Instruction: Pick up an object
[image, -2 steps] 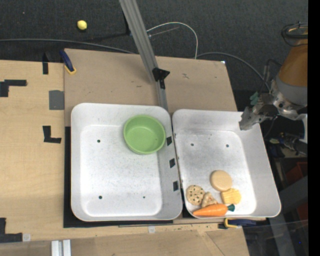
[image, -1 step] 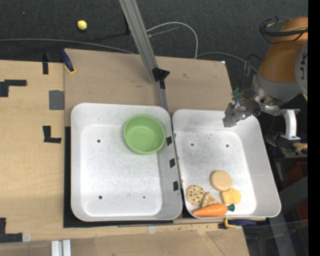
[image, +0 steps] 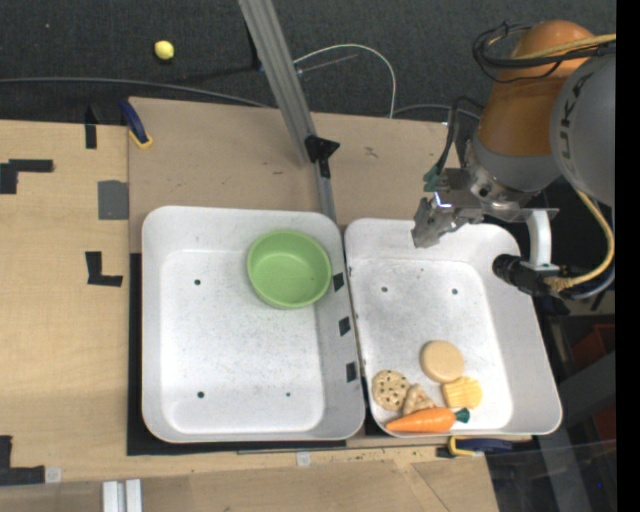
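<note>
Two bins sat side by side on the bench (image: 230, 170). The left bin (image: 180, 330) held a green bowl (image: 289, 268) near its far edge. In the right bin (image: 420, 300), a cookie (image: 389, 388), tan disc (image: 441, 359), yellow piece (image: 463, 391) and carrot (image: 425, 421) clustered at the near edge. The pincer (image: 432, 228) hovered over that bin's far edge, holding nothing; whether wide or narrow, I cannot tell.

Hand (image: 432, 222) over right bin's (image: 520, 330) far rim. Near corner: carrot (image: 427, 421), cookie (image: 389, 388), tan round piece (image: 441, 359), yellow piece (image: 463, 391). Green bowl (image: 289, 268) in left bin (image: 180, 330).
</note>
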